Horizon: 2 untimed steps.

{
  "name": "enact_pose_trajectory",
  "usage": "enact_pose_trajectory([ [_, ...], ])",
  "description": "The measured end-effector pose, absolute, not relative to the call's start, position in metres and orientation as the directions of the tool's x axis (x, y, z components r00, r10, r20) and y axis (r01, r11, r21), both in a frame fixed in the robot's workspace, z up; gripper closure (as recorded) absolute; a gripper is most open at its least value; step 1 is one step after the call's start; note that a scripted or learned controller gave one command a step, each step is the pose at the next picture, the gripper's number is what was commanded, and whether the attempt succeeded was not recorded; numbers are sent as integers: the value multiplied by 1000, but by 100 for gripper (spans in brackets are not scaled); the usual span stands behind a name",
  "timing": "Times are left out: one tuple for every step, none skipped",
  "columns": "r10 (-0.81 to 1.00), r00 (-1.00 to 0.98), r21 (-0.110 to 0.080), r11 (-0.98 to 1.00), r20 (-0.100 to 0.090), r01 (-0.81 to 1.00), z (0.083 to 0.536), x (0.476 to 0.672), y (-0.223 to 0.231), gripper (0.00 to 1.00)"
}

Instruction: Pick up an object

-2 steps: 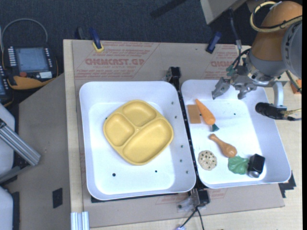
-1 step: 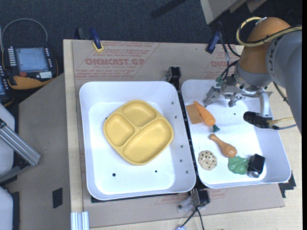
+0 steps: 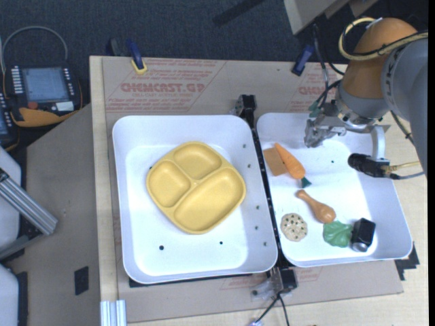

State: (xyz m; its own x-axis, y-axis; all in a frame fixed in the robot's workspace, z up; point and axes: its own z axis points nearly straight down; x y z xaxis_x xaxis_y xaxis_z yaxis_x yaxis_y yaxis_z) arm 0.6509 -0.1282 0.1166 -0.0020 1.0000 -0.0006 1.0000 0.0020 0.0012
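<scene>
My gripper (image 3: 313, 138) hangs over the far part of the right bin (image 3: 380, 202), with nothing between its fingers that I can see. Just to its lower left lies an orange carrot (image 3: 290, 161) beside a brown flat piece (image 3: 273, 161). Nearer the front of the same bin lie a tan drumstick-shaped toy (image 3: 316, 206), a round cookie (image 3: 293, 227), a green leafy toy (image 3: 336, 234) and a small black object (image 3: 362, 234).
The left bin (image 3: 136, 250) holds a yellow sectioned plate (image 3: 196, 185). A black divider clamp (image 3: 245, 104) sits between the bins at the back. A black cable fitting (image 3: 367, 163) hangs over the right bin.
</scene>
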Motion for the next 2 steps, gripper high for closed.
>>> enact_pose_trajectory([
  [1000, -1, 7, 1, -2, 1000, 179, 658, -131, 100],
  [1000, 0, 8, 0, -3, 1000, 237, 656, -140, 100],
])
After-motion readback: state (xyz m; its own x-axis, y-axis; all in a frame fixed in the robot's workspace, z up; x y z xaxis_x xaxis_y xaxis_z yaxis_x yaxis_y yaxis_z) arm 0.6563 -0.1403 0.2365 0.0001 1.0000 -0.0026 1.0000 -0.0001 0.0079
